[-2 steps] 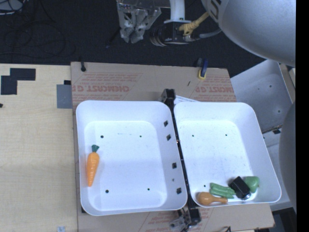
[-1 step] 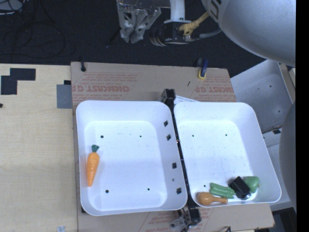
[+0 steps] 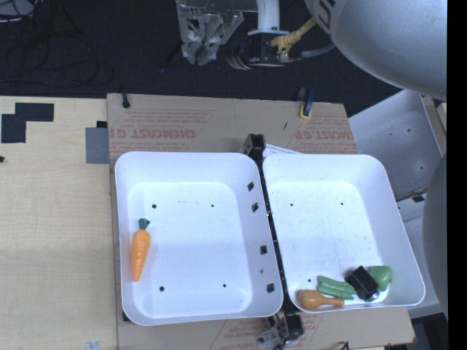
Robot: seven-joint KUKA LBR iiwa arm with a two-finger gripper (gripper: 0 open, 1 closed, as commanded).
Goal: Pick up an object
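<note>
Down at the front, a toy carrot (image 3: 139, 249) lies by the left bin's (image 3: 186, 168) left wall; the right bin's (image 3: 321, 168) front-right corner holds a small pile (image 3: 349, 286). Gripper (image 3: 208, 39) hangs high over the back edge, fingers empty and slightly apart. Nothing's picked yet; next it has to choose and descend.

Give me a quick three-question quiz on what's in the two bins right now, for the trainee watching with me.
1. True or false: the toy carrot lies in the right bin.
2. Which item rests on the green toys in the right bin? A) black block B) blue clamp C) carrot
3. Fill in: the gripper is above the far edge of the ____ bin.

Key:
1. False; it lies against the left wall of the left bin.
2. A, the black block, beside the orange pear-shaped toy.
3. Left.
</note>
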